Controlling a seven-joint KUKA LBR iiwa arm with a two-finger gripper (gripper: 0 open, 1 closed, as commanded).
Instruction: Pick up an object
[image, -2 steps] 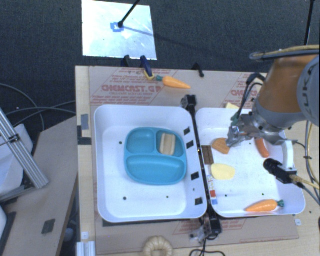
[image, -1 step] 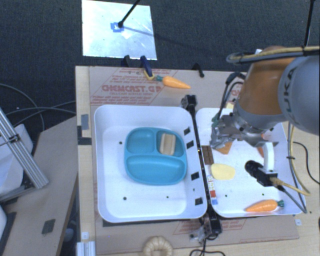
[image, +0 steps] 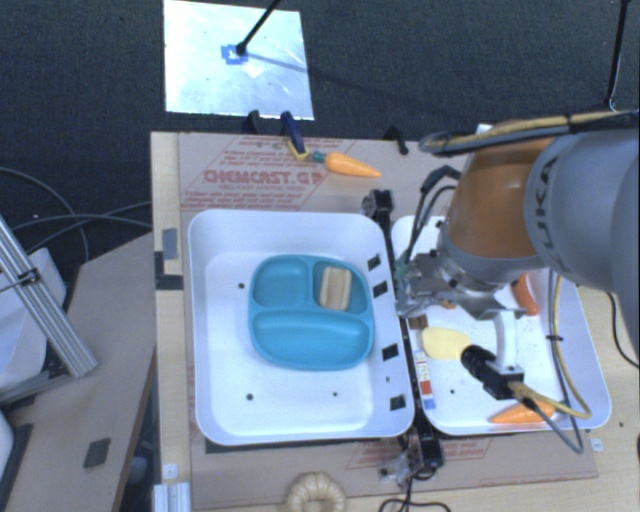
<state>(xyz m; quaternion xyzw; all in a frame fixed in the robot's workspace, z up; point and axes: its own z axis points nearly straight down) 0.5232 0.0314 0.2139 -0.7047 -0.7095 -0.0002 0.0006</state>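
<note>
Over the right bin, the gripper, its grasp impossible to tell, descends toward the yellow object at six o'clock.

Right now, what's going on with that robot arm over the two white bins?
The grey and orange arm reaches in over the right bin, its wrist low near the divider between the bins. Beneath it lie a pale yellow object and an orange carrot. The left bin holds a blue divided plate with a tan block in one compartment. Another toy carrot lies on the board behind the bins. Nothing is visibly lifted yet.
</note>
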